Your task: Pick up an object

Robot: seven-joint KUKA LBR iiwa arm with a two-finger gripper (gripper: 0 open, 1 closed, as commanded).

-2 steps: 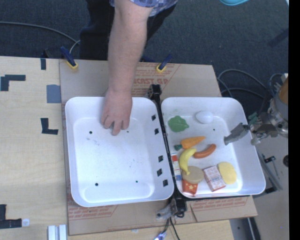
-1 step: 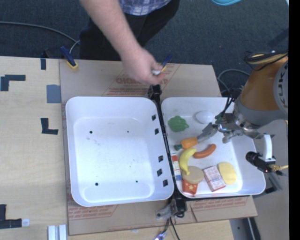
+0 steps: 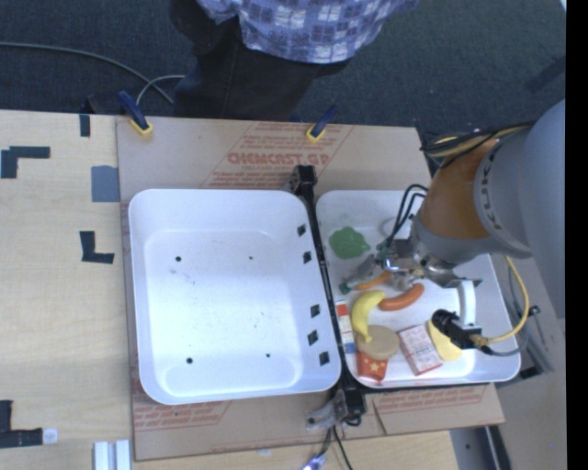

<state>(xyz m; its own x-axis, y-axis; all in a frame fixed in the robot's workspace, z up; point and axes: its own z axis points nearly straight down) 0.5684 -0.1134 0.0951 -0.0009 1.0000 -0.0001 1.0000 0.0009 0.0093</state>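
Observation:
The right bin [image 3: 501,372] holds several small objects: a green piece [image 3: 348,242], a yellow banana [image 3: 365,312], an orange-red sausage shape [image 3: 402,297], a tan round piece [image 3: 378,344], a red and white carton [image 3: 418,349] and a yellow piece [image 3: 447,341]. My gripper [image 3: 390,263] is low over the middle of this bin, just right of the green piece and above the banana and sausage shape. The wrist hides what lies directly under it. A thin grey and orange item [image 3: 360,278] pokes out at its lower left.
The left bin [image 3: 147,275] sits beside the right one, a black clip strip [image 3: 317,275] between them. Both rest on a cardboard sheet [image 3: 266,156] clamped at the back. A person in a checked shirt [image 3: 303,27] stands behind the bench. Cables [image 3: 514,312] loop at the right.

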